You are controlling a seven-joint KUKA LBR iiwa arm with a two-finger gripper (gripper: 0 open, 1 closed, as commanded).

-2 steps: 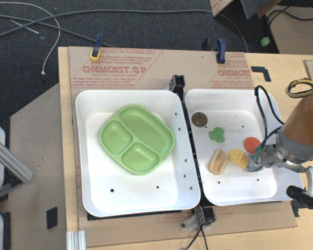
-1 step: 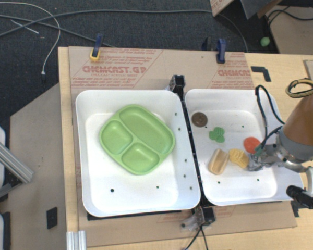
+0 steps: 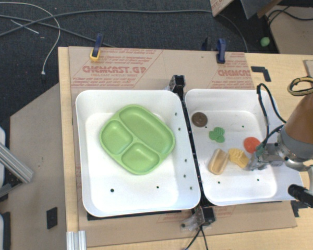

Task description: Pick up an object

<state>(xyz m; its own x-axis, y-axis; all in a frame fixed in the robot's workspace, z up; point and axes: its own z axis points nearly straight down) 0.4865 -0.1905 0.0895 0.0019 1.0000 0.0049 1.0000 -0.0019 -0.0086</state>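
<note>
Five small objects (image 3: 218, 161), one green tray (image 3: 137, 138)

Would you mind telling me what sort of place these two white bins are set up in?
Probably a robotics lab test bench: a cardboard sheet held by blue clamps under the bins, loose cables on dark carpet, and small toy foods in the right-hand white bin beside the grey arm's gripper.

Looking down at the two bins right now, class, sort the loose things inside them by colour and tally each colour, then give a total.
Green: 2, the divided plate in the left bin and the small green piece in the right bin
Brown: 1, the round disc
Tan: 1, the bread-like piece
Yellow: 1, the yellow block
Red-orange: 1, the red piece
Total: 6
</note>
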